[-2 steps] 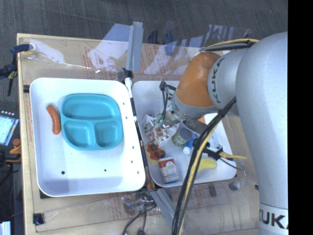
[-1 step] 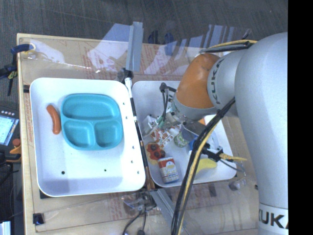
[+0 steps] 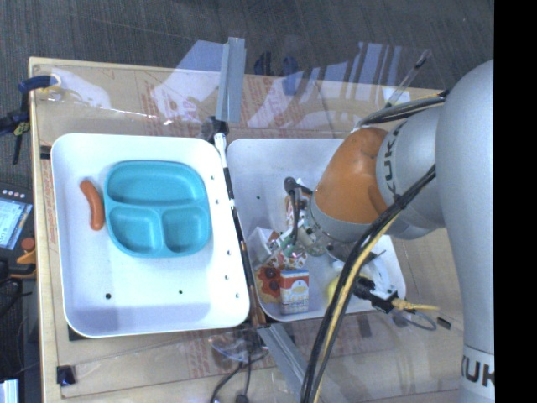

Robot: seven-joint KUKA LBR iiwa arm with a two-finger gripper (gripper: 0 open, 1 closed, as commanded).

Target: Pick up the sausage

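Observation:
The sausage [image 3: 92, 203] is a small orange-red link lying on the floor of the left bin [image 3: 134, 309], close to its left wall and just left of the blue divided tray [image 3: 159, 206]. My gripper [image 3: 293, 222] is low in the right bin [image 3: 260, 162], well to the right of the sausage and across the wall between the two bins. It hovers over a cluster of packaged items. The orange-banded wrist [image 3: 357, 183] hides much of what lies beneath it.
A small juice carton [image 3: 293, 290] and a red-patterned packet [image 3: 270, 280] lie at the right bin's front, with a yellow item [image 3: 336, 287] beside them. Black cables [image 3: 352, 267] trail from the arm over the bin's front right corner.

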